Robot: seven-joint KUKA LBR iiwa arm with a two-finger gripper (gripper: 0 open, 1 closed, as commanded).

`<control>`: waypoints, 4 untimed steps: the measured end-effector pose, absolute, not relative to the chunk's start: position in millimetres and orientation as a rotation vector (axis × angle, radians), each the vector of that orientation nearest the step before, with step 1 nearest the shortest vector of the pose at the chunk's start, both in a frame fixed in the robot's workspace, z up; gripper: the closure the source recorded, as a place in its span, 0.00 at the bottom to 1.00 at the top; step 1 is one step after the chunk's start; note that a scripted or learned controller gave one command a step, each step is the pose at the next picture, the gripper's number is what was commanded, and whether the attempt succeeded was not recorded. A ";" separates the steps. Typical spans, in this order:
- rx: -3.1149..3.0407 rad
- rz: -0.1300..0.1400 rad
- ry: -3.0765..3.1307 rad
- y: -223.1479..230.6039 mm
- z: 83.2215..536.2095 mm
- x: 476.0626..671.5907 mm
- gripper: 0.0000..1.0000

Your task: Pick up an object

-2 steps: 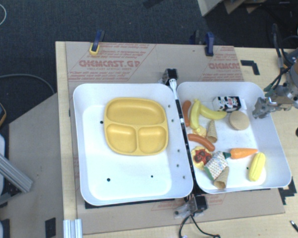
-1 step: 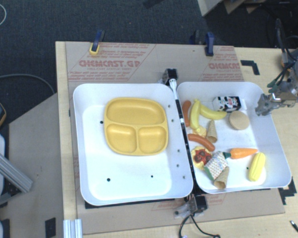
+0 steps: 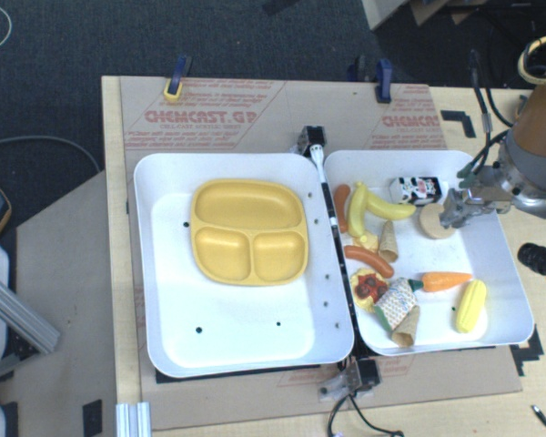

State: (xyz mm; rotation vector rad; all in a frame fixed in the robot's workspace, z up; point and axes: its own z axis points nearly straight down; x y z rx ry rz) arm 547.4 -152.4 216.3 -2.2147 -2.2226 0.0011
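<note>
The right bin (image 3: 510, 253) holds several toy foods. A yellow banana (image 3: 382, 208) lies near its back left, with a black-and-white cow-patterned piece (image 3: 417, 188) just behind it. A tan round piece (image 3: 431, 223) sits right of the banana. My gripper (image 3: 459, 211) hangs low over the bin's back right, right beside the tan piece and possibly touching it. Nothing shows in its grasp. An orange carrot (image 3: 446, 281) and a yellow corn cob (image 3: 470, 305) lie toward the front right.
The left bin (image 3: 164, 271) carries a yellow divided plate (image 3: 250, 230). Along the right bin's left side lie a sausage (image 3: 369, 260), an orange stick (image 3: 343, 208), a red piece (image 3: 371, 288) and two cones (image 3: 402, 321). Cables run at the far right.
</note>
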 end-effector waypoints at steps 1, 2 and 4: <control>-2.214 0.001 -2.223 -109.3 212.6 529.6 1.00; -2.214 0.001 -2.222 -64.1 226.5 494.7 1.00; -2.220 0.003 -2.218 -33.4 214.4 483.2 1.00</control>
